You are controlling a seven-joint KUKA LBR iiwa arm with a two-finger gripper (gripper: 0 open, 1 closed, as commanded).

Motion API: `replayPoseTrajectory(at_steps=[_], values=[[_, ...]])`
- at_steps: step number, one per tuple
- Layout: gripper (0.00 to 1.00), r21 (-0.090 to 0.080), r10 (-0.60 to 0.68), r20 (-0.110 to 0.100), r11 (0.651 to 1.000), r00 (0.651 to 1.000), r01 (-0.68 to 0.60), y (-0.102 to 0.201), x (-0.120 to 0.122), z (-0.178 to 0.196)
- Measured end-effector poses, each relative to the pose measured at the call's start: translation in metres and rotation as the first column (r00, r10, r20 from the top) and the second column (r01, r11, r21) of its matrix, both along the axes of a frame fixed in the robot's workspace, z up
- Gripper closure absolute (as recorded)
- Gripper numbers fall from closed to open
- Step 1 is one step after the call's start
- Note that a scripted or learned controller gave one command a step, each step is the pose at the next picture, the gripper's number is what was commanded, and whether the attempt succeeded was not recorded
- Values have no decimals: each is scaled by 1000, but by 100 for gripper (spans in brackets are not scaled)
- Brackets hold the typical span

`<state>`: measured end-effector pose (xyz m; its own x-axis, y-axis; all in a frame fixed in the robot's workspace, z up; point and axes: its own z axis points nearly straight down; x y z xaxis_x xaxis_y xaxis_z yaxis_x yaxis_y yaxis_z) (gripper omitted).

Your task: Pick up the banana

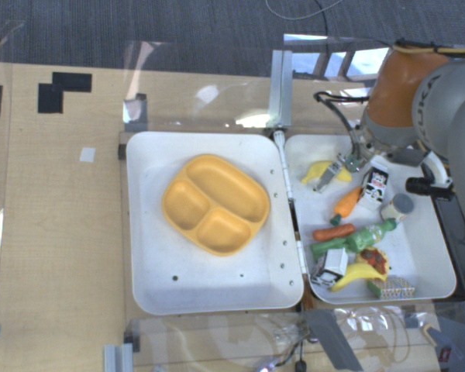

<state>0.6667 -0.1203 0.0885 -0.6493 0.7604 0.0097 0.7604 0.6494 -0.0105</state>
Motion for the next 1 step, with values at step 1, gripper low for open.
replayPoseTrajectory(at_steps=[1], values=[[100, -4, 5, 25, 1000, 1000, -5, 2, 6, 14]])
